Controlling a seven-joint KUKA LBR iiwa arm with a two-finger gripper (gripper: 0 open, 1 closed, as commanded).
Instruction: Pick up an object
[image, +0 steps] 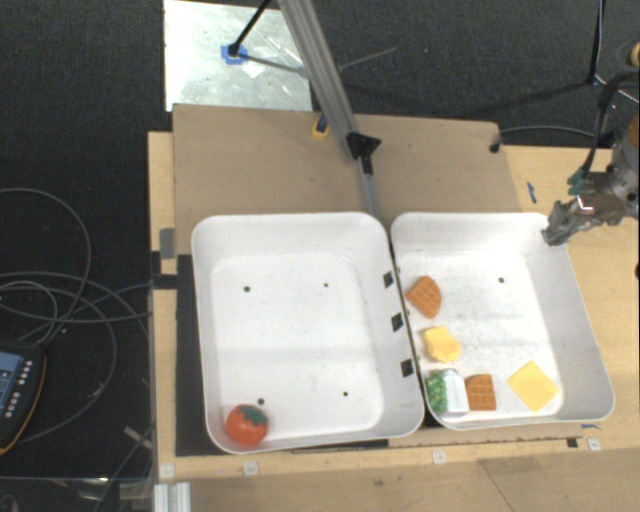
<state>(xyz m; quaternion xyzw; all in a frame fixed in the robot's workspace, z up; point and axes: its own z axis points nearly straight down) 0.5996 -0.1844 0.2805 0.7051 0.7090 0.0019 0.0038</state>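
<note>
Objects are located relative to the right bin (590, 330). Nearest the camera, along its near wall: a green-and-white item (443, 391) at the near-left corner, a small brown waffle (481, 392) just beside it, and a yellow cheese slice (533, 385) to their right. Farther in, a yellow piece (442, 345), then an orange waffle (424, 296), both by the left wall. A tomato (246, 425) lies in the left bin (290, 232). The gripper (557, 229) sits over the far-right corner; its opening cannot be judged.
</note>
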